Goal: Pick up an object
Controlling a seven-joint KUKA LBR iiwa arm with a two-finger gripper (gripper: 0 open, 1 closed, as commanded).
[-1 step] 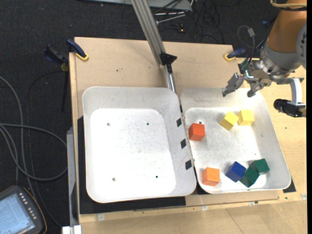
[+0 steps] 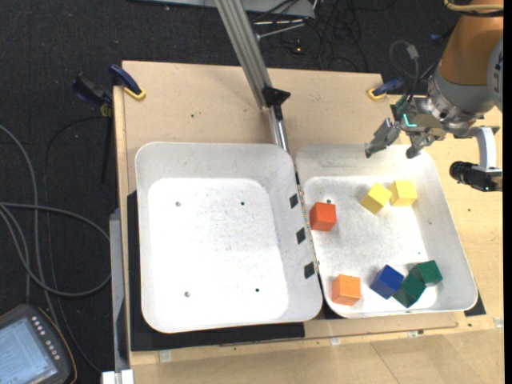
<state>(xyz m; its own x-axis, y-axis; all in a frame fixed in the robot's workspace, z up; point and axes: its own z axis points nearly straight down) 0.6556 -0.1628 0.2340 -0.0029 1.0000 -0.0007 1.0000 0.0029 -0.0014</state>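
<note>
Seven blocks are counted in the right bin point(image 2: 448, 214): two yellow point(image 2: 375, 198) point(image 2: 405, 192), touching; two orange point(image 2: 323, 216) point(image 2: 346, 289), apart; one blue point(image 2: 389, 281); two green point(image 2: 430, 273) point(image 2: 411, 289), clustered with the blue. The gripper point(image 2: 398, 142) is seen above the bin's far rim, fingers spread apart, nothing between them. The arm is cut off at the right.

A pale plywood bench top point(image 2: 208, 102) sits on a dark, speckled carpet floor point(image 2: 56, 46). Black cables point(image 2: 32, 238) trail across the carpet at left, and more tangle at the top. 2 blue-handled clamps point(image 2: 96, 89) grip the bench's far left corner. Light is even and flat.
</note>
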